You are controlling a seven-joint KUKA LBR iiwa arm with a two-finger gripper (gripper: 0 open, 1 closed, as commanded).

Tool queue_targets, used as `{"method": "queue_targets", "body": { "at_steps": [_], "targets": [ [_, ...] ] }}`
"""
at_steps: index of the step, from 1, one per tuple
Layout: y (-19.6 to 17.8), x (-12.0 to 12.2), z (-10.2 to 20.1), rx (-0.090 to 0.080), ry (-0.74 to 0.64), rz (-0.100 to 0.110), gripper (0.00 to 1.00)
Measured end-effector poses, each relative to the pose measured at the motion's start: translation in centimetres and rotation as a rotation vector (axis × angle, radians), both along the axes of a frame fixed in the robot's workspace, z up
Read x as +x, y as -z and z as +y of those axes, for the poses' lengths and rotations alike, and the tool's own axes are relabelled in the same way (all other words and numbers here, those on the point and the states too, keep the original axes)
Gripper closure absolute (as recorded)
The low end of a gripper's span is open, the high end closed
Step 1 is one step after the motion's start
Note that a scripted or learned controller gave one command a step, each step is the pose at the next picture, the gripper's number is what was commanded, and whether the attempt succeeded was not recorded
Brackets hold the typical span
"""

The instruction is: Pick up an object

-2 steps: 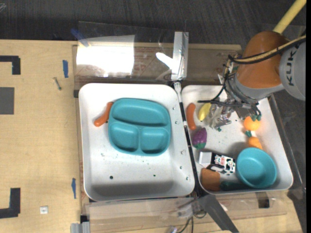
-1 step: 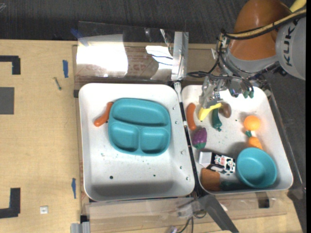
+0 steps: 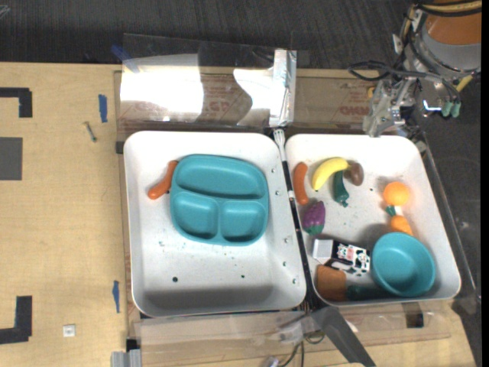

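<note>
My gripper hangs at the back edge of the right bin, above its far rim, with nothing visibly between its fingers. In that bin lie a yellow banana, a brown piece, a dark green piece, an orange sausage, a purple eggplant, an orange fruit, a small carrot, a teal bowl, a patterned card box and a brown round piece.
The left bin holds a teal divided plate and an orange sausage at the plate's left edge. A clear plastic sheet stands behind the left bin. Cables trail by the wrist.
</note>
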State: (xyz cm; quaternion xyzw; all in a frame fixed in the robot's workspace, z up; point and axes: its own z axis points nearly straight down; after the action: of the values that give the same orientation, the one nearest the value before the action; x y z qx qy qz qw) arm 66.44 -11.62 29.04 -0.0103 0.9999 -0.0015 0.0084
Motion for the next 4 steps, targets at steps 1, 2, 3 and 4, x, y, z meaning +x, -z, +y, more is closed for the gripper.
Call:
{"method": "queue_targets", "body": {
  "at_steps": [1, 2, 3, 4],
  "targets": [
    [0.4, -0.1, 0.2, 0.002, -0.002, 0.007, 0.0],
    [19.1, -3.8, -1.2, 0.0, -0.168, 0.004, 0.0],
    [18.1, -3.6, -1.1, -0.001, -0.168, -0.002, 1.0],
    [3.7, -0.1, -2.4, -0.005, -0.405, 0.001, 1.0]
  ]
}}
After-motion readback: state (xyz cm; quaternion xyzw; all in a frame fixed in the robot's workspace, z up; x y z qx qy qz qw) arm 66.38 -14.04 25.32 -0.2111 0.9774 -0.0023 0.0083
